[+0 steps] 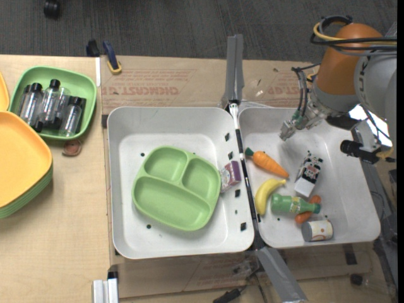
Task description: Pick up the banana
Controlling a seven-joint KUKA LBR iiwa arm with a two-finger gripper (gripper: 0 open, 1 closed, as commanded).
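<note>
Nearest the camera, at the right bin's (366,229) front edge, lies a grey cup (317,230), and just behind it a green bottle (291,204) on its side. Touching the bottle's left end is the banana (265,194), curved, close against the divider between the bins. A carrot (268,162) lies just behind it, a small carton (307,176) to the right. The left bin holds a green tray (177,188). Above the right bin's back corner the claw (291,128) hangs, well apart from the banana; whether it is open or closed cannot be told. The approach seems not yet begun. Next, it must travel forward and left, then descend across the banana's middle, clear of bottle and wall.
</note>
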